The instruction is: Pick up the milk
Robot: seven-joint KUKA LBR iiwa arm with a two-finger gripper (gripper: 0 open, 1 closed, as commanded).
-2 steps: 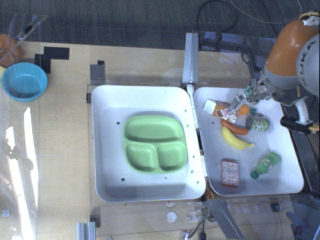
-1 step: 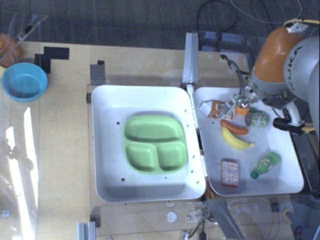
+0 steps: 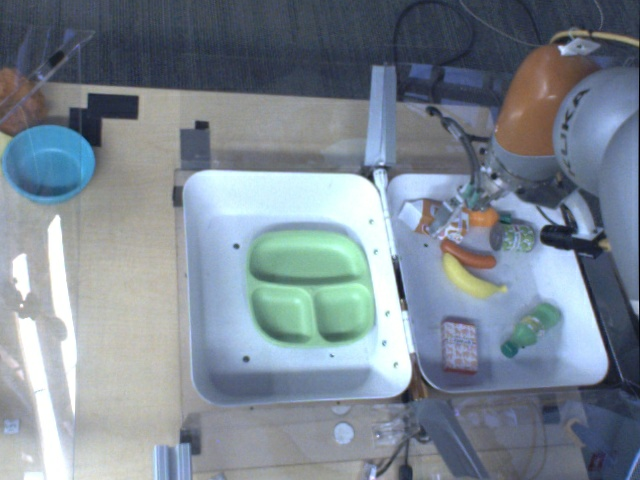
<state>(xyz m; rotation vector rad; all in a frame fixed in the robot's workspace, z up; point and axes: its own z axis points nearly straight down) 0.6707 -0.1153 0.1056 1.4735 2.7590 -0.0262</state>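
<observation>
- One fixed camera hangs above the bench (image 3: 120, 298) and looks down at a slant, its far side at the top of the picture.
- It stands far enough back to take in both white bins: the left bin (image 3: 215, 298) near the middle, the right bin (image 3: 570, 353) toward the right edge.
- The arm (image 3: 590, 118) enters from the right, over the right bin's far corner.
- Dark floor (image 3: 220, 28) shows beyond the bench's far edge.
</observation>
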